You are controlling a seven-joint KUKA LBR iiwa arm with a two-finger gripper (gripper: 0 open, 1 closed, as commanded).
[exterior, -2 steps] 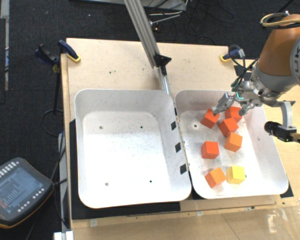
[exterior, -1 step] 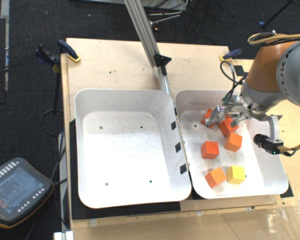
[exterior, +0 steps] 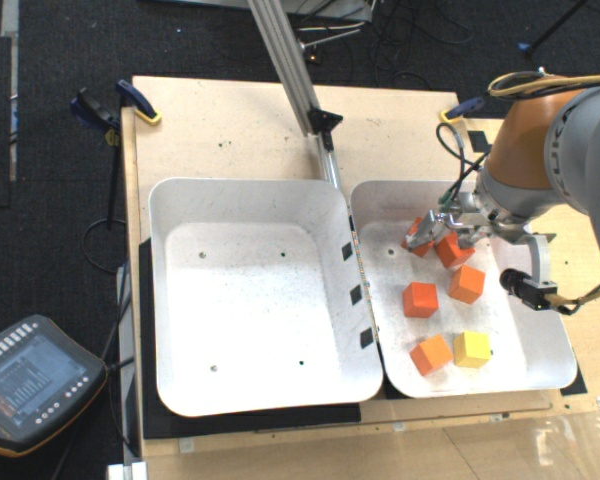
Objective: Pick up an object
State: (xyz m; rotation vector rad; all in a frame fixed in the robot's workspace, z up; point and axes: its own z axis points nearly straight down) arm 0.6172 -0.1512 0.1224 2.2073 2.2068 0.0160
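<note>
A grey KUKA arm [exterior: 565, 148] with an orange band above the wrist reaches in from the right over a pale wooden bench [exterior: 230, 128] bearing two shallow white bins side by side. Its gripper [exterior: 442, 230] hangs low over the far part of the right bin [exterior: 550, 368], just above a cluster of blocks; whether its fingers are spread or pressed together cannot be told from this angle, and no block can be seen between them. Directly at the gripper lie a small red-orange block [exterior: 417, 240] toward the bin's left wall and a second red-orange block [exterior: 453, 251] just beside it, partly covered by the tool. An orange cube [exterior: 467, 284] sits near the bin's middle, close to the right of a red-orange cube [exterior: 420, 299]. Nearer the front edge, an orange block [exterior: 431, 354] and a yellow cube [exterior: 472, 349] rest side by side, almost touching. The left bin [exterior: 180, 208] shows only dark specks on its floor. A metal strut [exterior: 285, 53] slants down to the seam between the bins at the bench's far side. Blue-and-yellow clamps [exterior: 135, 100] grip the bench's far left corner, and a teach pendant [exterior: 30, 383] lies on the dark floor beside the bench's near left corner.
</note>
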